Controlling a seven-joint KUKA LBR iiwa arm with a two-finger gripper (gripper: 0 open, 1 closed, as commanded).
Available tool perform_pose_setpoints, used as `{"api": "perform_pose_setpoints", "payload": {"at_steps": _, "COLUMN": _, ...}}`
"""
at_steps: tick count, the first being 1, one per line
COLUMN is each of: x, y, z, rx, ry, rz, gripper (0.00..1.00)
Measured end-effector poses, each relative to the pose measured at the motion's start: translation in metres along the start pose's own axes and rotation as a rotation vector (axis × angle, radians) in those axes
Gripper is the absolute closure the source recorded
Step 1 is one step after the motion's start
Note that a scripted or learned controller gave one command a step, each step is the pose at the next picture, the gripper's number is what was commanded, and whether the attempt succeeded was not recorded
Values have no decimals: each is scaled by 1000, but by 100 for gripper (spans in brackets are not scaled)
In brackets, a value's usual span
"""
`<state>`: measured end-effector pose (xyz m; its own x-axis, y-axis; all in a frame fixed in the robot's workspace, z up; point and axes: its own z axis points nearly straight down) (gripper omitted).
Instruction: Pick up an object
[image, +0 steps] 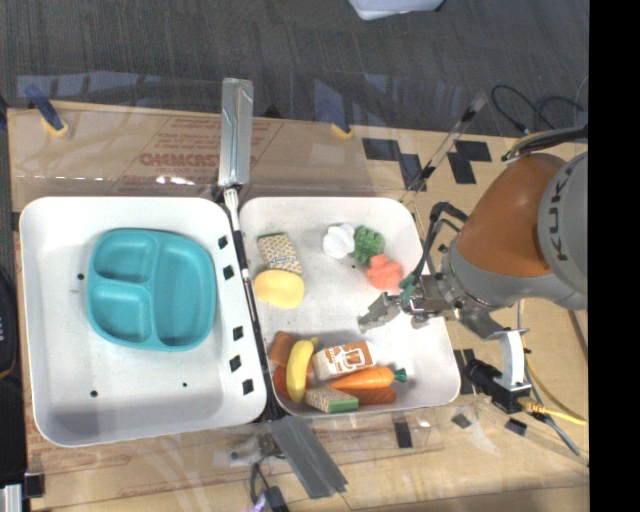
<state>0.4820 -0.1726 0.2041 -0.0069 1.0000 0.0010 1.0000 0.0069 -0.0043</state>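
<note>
Objects for picking all lie in the right bin (425, 225), while the left bin (40, 300) at the left of the frame carries a teal divided plate (152, 287) near its middle, with three compartments. Between the two bins runs a dark divider with a grey metal bar (236, 130) standing up from its upper end. Just right of that divider, in the upper left of the right bin, sits a small patterned packet (279, 251), and touching its lower edge is a yellow lemon (279, 289). Lower down, along the bin's bottom edge, a cluster is packed together: a brown sausage-like piece (279, 351), a yellow banana (299, 369) lying against it, a small orange-and-white carton (343, 359) to the banana's right, a carrot (367, 379) under the carton, and a flat green-edged item (331, 401) at the very bottom. Toward the upper middle of the bin lie a white garlic-like piece (338, 240), a green leafy vegetable (368, 242) touching it on the right, and a pinkish-orange toy (383, 271) just below that. The gripper (385, 311) hangs over the bin's right centre, just below the pinkish-orange toy and above and to the right of the carton and carrot, with nothing visibly between its fingers; whether they are apart or together cannot be told. The grey arm with its orange band (510, 225) enters from the right of the frame.
</note>
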Motion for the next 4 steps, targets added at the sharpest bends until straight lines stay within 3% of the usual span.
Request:
{"api": "perform_pose_setpoints", "payload": {"at_steps": 1, "x": 4, "y": 16, "z": -9, "rx": -3, "ry": -2, "rz": -259, "gripper": 0}}
{"api": "perform_pose_setpoints", "payload": {"at_steps": 2, "x": 35, "y": -4, "z": 106, "rx": -4, "ry": -1, "rz": -121, "gripper": 0}}
{"api": "perform_pose_setpoints", "payload": {"at_steps": 3, "x": 34, "y": -3, "z": 97, "rx": -5, "ry": -2, "rz": -124, "gripper": 100}}
{"api": "perform_pose_setpoints", "payload": {"at_steps": 4, "x": 34, "y": -3, "z": 97, "rx": -5, "ry": -3, "rz": -125, "gripper": 0}}
